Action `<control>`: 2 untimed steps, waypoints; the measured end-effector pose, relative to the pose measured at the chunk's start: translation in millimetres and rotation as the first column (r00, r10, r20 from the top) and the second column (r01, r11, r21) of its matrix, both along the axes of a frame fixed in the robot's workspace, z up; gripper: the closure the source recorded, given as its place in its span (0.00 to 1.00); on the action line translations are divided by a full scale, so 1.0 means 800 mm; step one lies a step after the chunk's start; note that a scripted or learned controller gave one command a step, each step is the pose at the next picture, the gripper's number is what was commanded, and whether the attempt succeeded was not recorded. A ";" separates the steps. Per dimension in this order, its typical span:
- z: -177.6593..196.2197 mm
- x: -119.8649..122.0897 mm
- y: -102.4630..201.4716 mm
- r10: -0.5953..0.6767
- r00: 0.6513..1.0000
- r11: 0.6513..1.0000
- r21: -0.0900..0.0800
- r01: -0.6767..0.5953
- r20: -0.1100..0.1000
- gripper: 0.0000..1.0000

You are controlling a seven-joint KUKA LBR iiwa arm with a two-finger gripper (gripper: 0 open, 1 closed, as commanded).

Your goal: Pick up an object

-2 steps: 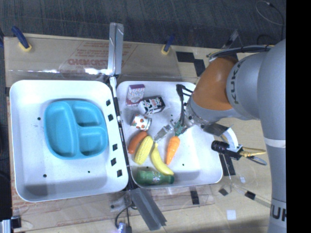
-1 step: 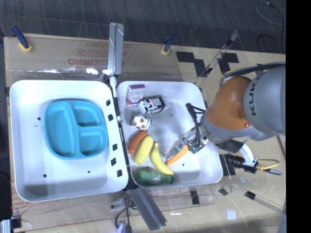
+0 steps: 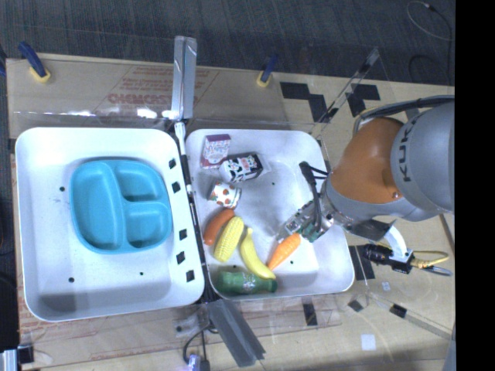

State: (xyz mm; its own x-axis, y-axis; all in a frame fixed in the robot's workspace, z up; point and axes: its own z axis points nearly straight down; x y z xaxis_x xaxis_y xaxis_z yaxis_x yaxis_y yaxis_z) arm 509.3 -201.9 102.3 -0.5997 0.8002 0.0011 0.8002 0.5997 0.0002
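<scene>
My gripper (image 3: pixel 300 226) reaches into the right bin (image 3: pixel 292 147) from the right and hangs just above the top end of a toy carrot (image 3: pixel 283 251). The carrot lies slanted on the bin floor near the front right. To its left are a banana (image 3: pixel 256 256), a corn cob (image 3: pixel 229 238) and an orange vegetable (image 3: pixel 216 224). A green cucumber (image 3: pixel 244 283) lies along the front wall. Further back sit a small white and orange cup (image 3: pixel 223 195), a black and white carton (image 3: pixel 244 166) and a red-purple packet (image 3: pixel 216 150).
The left bin (image 3: pixel 39 230) holds a blue divided tray (image 3: pixel 122 204). A metal divider post (image 3: pixel 184 76) stands between the bins at the back. The arm's orange band and grey body (image 3: pixel 387 168) overhang the right bin's right wall.
</scene>
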 end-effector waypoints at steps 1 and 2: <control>0.000 0.000 0.000 0.000 1.000 1.000 0.000 0.000 0.000 0.00; 0.012 0.001 0.001 0.006 1.000 1.000 -0.001 -0.006 0.001 1.00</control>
